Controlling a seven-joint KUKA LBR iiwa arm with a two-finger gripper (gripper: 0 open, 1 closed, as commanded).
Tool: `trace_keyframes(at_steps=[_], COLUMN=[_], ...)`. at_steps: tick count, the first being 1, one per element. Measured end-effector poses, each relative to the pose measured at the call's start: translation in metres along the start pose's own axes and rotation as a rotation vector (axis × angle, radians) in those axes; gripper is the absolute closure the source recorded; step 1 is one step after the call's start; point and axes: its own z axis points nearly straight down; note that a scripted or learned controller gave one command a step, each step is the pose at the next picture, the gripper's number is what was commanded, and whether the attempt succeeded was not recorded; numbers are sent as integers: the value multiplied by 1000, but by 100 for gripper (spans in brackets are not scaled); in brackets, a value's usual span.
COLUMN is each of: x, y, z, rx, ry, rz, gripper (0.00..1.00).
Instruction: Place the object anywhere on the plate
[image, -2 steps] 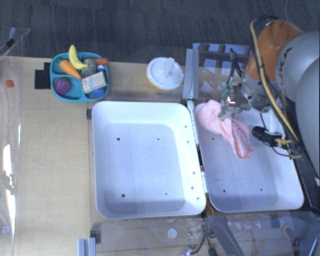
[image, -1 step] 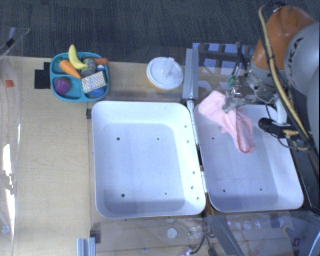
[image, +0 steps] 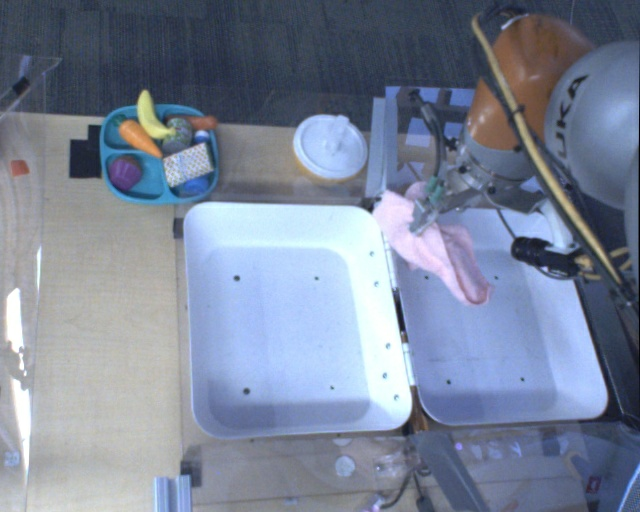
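A pink cloth (image: 452, 256) lies crumpled at the back left of the right bin (image: 520, 380), with one corner draped over the bin's left rim. My gripper (image: 427, 213) is down on the cloth's upper part, and its fingers are pinched shut on a bunched fold of the fabric. The blue divided plate (image: 108, 172) sits on the bench at the far left, behind the left bin. It holds toy food: a banana (image: 150, 115), a carrot (image: 138, 136) and a purple piece (image: 125, 172).
The left bin (image: 290, 320) lies between the cloth and the plate. A round white lidded container (image: 330, 147) stands behind the left bin. A black block (image: 84, 157) sits left of the plate. The arm and its cables cross the back right.
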Motion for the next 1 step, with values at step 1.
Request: trace_keyframes(at_steps=[1], x=[47], y=[11], z=[10], rx=[-1], ry=[1], rz=[-404], gripper=[100])
